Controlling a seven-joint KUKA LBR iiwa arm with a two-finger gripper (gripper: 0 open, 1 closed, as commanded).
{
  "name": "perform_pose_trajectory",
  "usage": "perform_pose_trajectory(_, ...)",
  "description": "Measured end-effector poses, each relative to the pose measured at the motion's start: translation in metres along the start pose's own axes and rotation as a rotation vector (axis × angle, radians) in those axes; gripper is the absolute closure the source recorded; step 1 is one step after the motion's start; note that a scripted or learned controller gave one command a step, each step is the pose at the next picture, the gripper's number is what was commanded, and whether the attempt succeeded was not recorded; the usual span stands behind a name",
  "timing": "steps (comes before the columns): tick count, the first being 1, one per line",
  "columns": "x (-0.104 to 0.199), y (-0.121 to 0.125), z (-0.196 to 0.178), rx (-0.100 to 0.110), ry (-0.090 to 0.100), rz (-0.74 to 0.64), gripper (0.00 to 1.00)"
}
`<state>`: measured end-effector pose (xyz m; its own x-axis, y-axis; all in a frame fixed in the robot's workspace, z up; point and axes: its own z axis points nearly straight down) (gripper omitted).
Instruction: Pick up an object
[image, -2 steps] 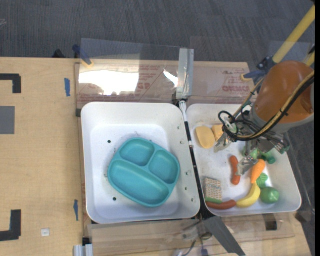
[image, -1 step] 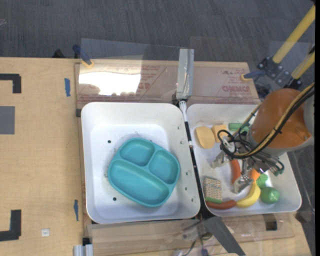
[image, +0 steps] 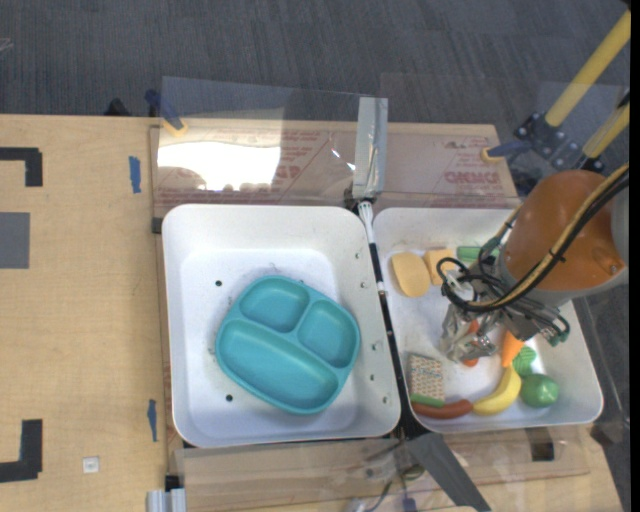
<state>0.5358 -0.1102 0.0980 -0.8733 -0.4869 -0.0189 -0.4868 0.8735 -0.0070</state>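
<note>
Reaches in from 3 o'clock with the claw (image: 468, 345) lowered near the middle of the right bin (image: 592, 405), presumably because every loose candidate for picking lies there. Cannot tell whether apart or together, given the cable loops and blur across the tips. Hangs just beside an orange carrot-like stub (image: 512, 348) at its 3 o'clock, probably the nearest target, though contact is too blurred to judge. Lower, at 5 o'clock from the claw, a smooth curved yellow banana (image: 500, 395), its end touching a glossy red sausage-like piece (image: 440, 407) at 7 o'clock. At 8 o'clock, a flat woven-looking square (image: 427, 375), thin and likely hard to pinch. At 4 o'clock, a round green ball (image: 540, 390), apt to roll. At 10 o'clock, two pale tan bread-like lumps (image: 410, 272), soft-edged and matte. Well apart at 9 o'clock, lying flat in the left bin (image: 190, 240), a teal divided plate (image: 288, 345) of hard moulded plastic with three compartments, too wide and low for an easy pinch. Beneath both bins, a pale wooden bench (image: 70, 300).
</note>
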Motion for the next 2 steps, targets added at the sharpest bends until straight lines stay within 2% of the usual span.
perform_pose_trajectory(1, -0.0511, -0.0076, 0.0105, -0.002, 0.013, 0.029, 1.0)
perform_pose_trajectory(2, -0.051, -0.0077, 0.011, -0.002, 0.011, 0.03, 0.0)
